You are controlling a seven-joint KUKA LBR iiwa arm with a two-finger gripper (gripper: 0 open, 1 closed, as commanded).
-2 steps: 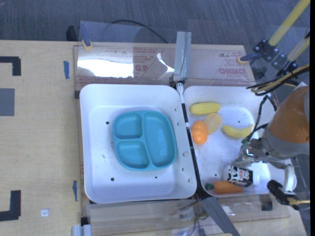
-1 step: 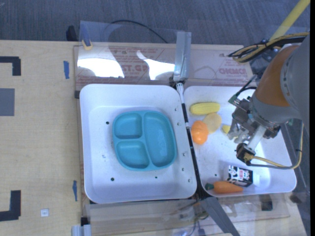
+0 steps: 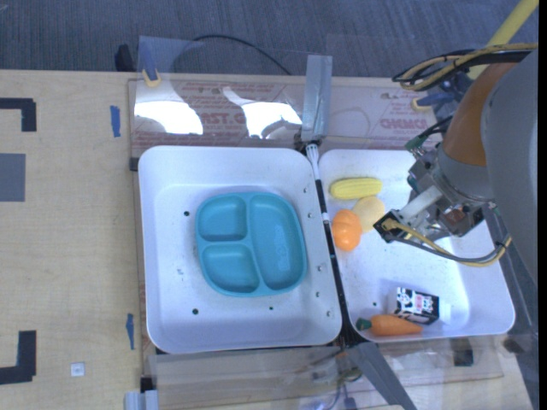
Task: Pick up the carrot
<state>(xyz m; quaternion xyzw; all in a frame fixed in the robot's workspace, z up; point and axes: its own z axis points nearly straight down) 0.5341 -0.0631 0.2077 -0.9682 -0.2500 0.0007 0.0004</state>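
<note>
The carrot (image 3: 397,325) is orange with a small green end pointing left. It lies flat against the near wall of the right bin (image 3: 487,314). My gripper (image 3: 446,217) hangs over the right half of that bin, well above and behind the carrot, and nothing shows between its fingers. Part of it is hidden under the grey wrist.
A black-and-white carton (image 3: 417,305) lies just behind the carrot, almost touching it. A yellow corn cob (image 3: 355,188), a pale yellow fruit (image 3: 370,211) and an orange fruit (image 3: 346,230) cluster at the bin's far left. A teal divided plate (image 3: 252,243) sits in the left bin (image 3: 162,254).
</note>
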